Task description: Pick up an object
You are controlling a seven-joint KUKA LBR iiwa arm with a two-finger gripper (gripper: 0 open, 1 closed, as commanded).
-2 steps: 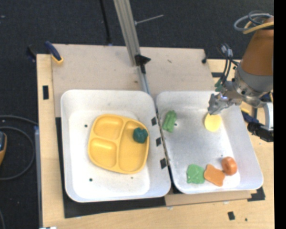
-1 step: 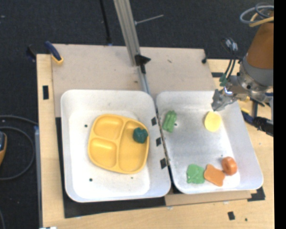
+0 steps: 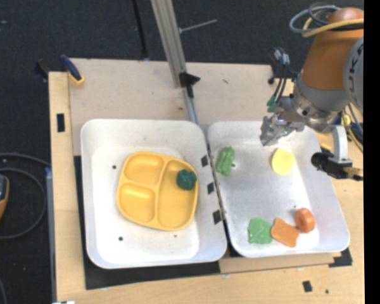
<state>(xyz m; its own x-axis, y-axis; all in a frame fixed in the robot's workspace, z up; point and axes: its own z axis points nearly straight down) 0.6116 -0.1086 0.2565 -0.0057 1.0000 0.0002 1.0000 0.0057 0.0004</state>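
My gripper [image 3: 273,133] hangs over the far part of the right bin [image 3: 244,239], just above and left of a pale yellow round object [image 3: 282,161]. A light green object [image 3: 225,160] lies near that bin's left wall. At the near side sit a green piece [image 3: 259,231], an orange wedge [image 3: 285,233] and a small orange-red object [image 3: 304,220]. In the left bin [image 3: 98,239] a yellow divided plate [image 3: 153,192] carries a dark green lump [image 3: 187,180]. Nothing shows between the fingers.
An aluminium post [image 3: 170,33] rises behind the bins, with a thin rod running down to the divide between them. A blue and yellow clamp [image 3: 73,70] grips the bench's far left corner. Cables hang by the arm at right.
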